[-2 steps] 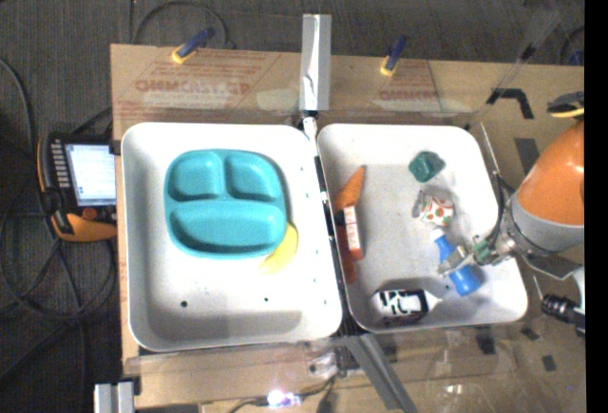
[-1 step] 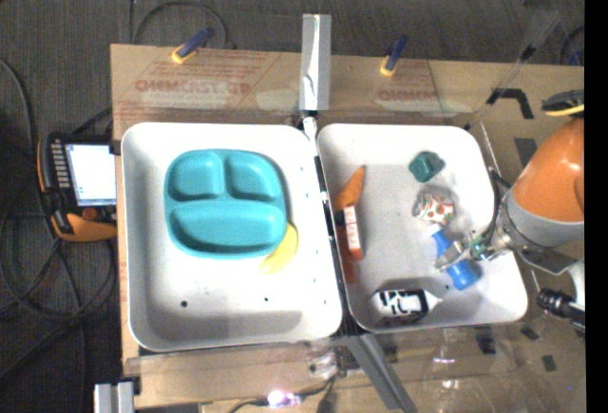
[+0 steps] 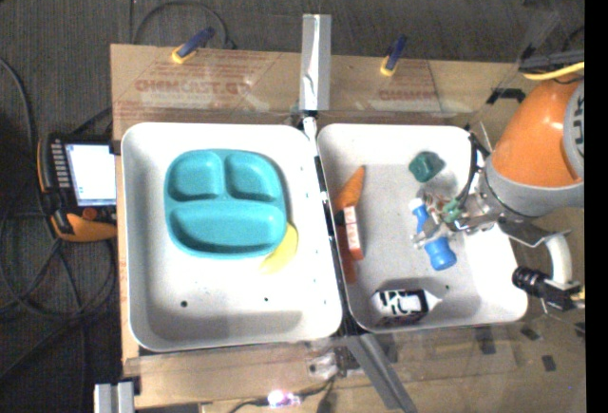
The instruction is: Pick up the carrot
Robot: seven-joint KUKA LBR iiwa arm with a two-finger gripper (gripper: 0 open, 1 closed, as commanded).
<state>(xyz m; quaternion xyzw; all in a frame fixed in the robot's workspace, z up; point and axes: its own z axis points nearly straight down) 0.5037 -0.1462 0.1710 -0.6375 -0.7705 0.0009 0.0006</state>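
The carrot (image 3: 350, 189) is orange and tapered. It lies tilted against the left wall of the right bin (image 3: 399, 138), in that bin's upper left part. My gripper (image 3: 429, 217) hangs over the right half of the same bin, well to the right of the carrot and apart from it. A blue object (image 3: 439, 253) lies right beside and just below the gripper.
A reddish bar (image 3: 352, 236) lies just below the carrot along the same wall. A teal lump (image 3: 427, 164) sits above the gripper, and a black-and-white item (image 3: 403, 303) lies near the front wall. The left bin (image 3: 142, 307) holds a teal divided plate (image 3: 226, 202) and a yellow piece (image 3: 281, 252).
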